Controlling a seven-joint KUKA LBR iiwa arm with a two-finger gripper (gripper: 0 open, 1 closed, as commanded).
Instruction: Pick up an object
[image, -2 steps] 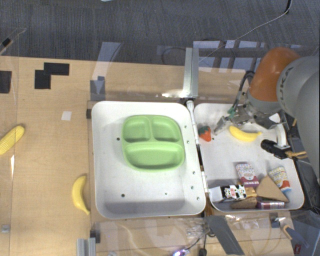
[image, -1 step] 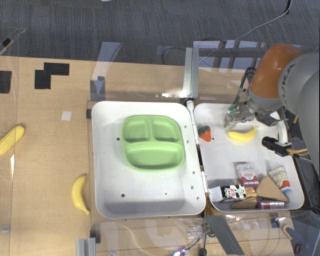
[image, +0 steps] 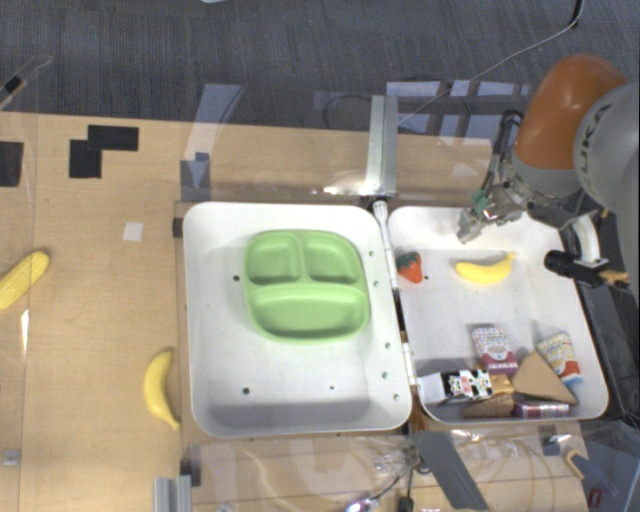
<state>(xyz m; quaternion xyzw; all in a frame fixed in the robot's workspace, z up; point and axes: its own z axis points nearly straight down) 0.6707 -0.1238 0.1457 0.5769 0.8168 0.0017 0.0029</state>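
Note:
My gripper (image: 472, 226) hangs over the back of the right bin (image: 440, 320), just up and left of a yellow banana (image: 485, 269) lying there. Nothing shows in its grasp. A red strawberry (image: 409, 266) rests by the bin's left wall. Toward the front lie a pink box (image: 493, 347), a small black-and-white box (image: 465, 384), a brown wedge (image: 540, 378) and a tube (image: 561, 353). The grey arm with its orange band (image: 560, 110) comes in from the upper right.
The left bin (image: 215, 330) holds a green divided plate (image: 305, 281). On the wooden bench to the left lie another banana (image: 160, 388) and a yellow corn cob (image: 22, 280). A metal divider (image: 382, 150) rises behind the bins.

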